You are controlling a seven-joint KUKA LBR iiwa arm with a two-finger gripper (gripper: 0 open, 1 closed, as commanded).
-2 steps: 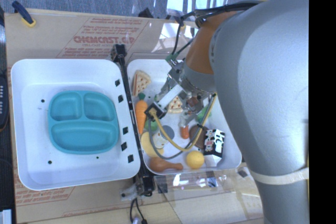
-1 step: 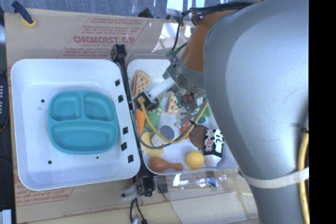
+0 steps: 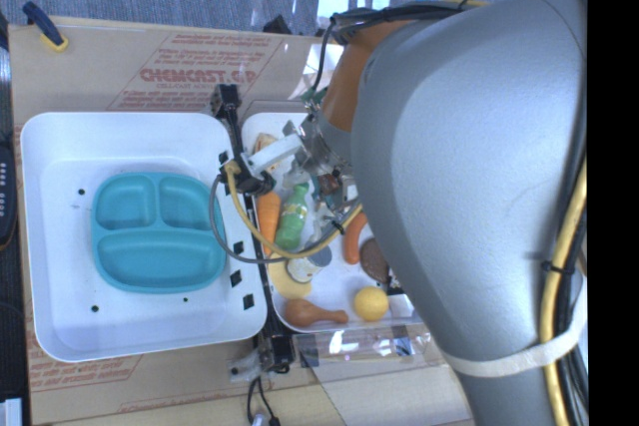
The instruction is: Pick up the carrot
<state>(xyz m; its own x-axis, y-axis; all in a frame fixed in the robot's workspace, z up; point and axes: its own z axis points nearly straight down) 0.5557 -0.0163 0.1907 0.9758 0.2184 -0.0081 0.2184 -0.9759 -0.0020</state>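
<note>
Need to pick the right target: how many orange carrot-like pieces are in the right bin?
2: one carrot by the bin's left wall beside the green bottle, another further right. The arm may hide more.

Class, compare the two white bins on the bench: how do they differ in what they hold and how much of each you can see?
The left bin holds one teal divided tray; the right bin holds many small items, including a carrot and a yellow lemon. The left bin is in plain view; the arm covers much of the right bin. Both are shallow and white.

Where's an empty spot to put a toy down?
The left bin has bare white floor all around the blue tray, widest along its left wall. The right bin is crowded: carrot, green bottle, lemon and the end effector.
</note>
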